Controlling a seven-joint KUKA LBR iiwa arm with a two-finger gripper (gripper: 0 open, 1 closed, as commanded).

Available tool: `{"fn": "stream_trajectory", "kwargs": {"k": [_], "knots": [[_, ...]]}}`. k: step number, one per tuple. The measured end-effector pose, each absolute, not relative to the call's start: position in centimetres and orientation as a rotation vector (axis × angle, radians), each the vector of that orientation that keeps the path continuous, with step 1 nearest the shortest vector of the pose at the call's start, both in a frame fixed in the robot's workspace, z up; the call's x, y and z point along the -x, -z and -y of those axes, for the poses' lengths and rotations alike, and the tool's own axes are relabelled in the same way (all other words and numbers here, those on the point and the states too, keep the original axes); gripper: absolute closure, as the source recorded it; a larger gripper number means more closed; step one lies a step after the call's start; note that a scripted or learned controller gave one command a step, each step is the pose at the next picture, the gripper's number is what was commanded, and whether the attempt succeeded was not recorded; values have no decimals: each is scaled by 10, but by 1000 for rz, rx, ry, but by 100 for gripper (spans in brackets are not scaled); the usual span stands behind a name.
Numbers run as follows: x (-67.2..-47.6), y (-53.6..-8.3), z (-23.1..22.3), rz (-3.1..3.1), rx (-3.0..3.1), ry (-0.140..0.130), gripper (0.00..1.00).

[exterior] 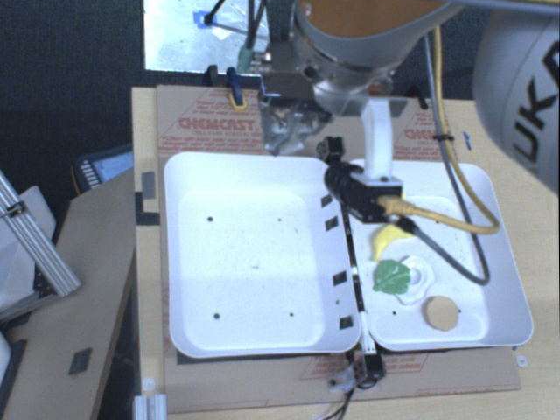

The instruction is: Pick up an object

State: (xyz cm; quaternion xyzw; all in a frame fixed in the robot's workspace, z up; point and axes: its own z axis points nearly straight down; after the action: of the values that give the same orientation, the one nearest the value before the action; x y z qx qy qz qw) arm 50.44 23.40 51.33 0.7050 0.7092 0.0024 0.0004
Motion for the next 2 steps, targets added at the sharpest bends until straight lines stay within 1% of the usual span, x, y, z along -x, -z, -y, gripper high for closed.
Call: {"fn": "stream_trajectory", "kwargs": {"k": [1, 2], "knots": [[-581, -502, -233, -2219, -2222, 0, 100], [-514, -459, -235, -2230, -2217, 6, 100]]}}
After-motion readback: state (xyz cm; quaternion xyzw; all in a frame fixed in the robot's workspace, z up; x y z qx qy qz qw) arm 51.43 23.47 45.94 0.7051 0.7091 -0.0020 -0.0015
